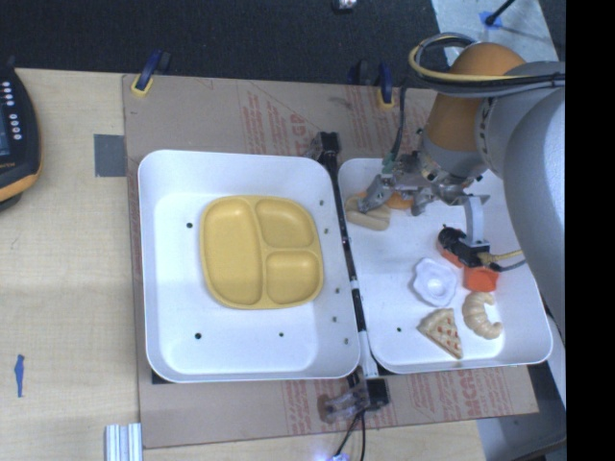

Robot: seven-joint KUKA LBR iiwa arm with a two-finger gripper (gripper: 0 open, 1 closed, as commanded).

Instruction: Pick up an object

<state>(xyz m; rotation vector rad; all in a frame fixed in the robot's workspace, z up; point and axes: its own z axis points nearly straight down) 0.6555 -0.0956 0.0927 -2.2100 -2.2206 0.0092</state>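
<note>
Two shallow white bins sit side by side on a brown cardboard sheet [240,99] laid over the wooden bench [58,286]. The left bin [159,344] holds one thing: a yellow divided plate [260,252], lying flat at the bin's centre. It has one long compartment on its 9 o'clock side and two smaller ones toward 3 o'clock, and nothing shows in any of them.

The right bin [524,349] holds the small things. A tan bread-like piece [371,218] lies at the bin's 10 o'clock corner, close to the wall shared with the left bin. A white round piece [434,281] sits near the bin's centre. An orange-red block [481,279] lies just beside it at its 3 o'clock. A croissant [483,315] lies at 5 o'clock of the white piece, and a pizza slice [442,333] sits at the white piece's 6 o'clock, near the bin's bottom wall. The croissant and the slice lie close together but apart.

The gripper [396,193] is low over the right bin's 11 o'clock area, with the grey arm and its orange band [471,94] rising toward 1 o'clock. The tan piece lies just beside the gripper at its 7 o'clock, partly under it. Whether the claw is apart, together or clamped on the piece cannot be told, and the piece appears to rest on the bin floor.
</note>
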